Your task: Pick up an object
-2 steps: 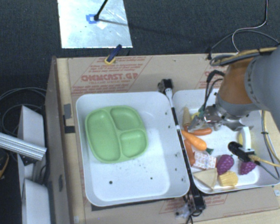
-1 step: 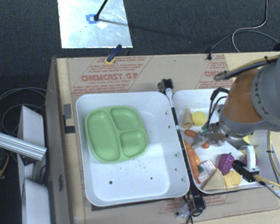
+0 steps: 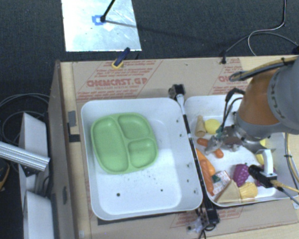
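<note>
Several toy foods lie in the right bin [image 3: 282,196]: a yellow lemon-like piece [image 3: 213,126], a cream piece [image 3: 199,124], an orange carrot [image 3: 206,166], purple grapes [image 3: 240,173] and a yellow piece [image 3: 248,190]. My gripper [image 3: 220,143] is low over the left half of this bin, just below the lemon-like piece. A small red-orange piece [image 3: 216,153] lies right at its tip, and another [image 3: 202,142] sits just to its left. The wrist hides what is directly beneath it.
The left bin [image 3: 114,203] holds a green divided plate [image 3: 124,142]. A small printed card [image 3: 222,178] and a tan wedge [image 3: 227,191] lie at the right bin's front. The ridge between the two bins [image 3: 191,144] runs close to the gripper's left.
</note>
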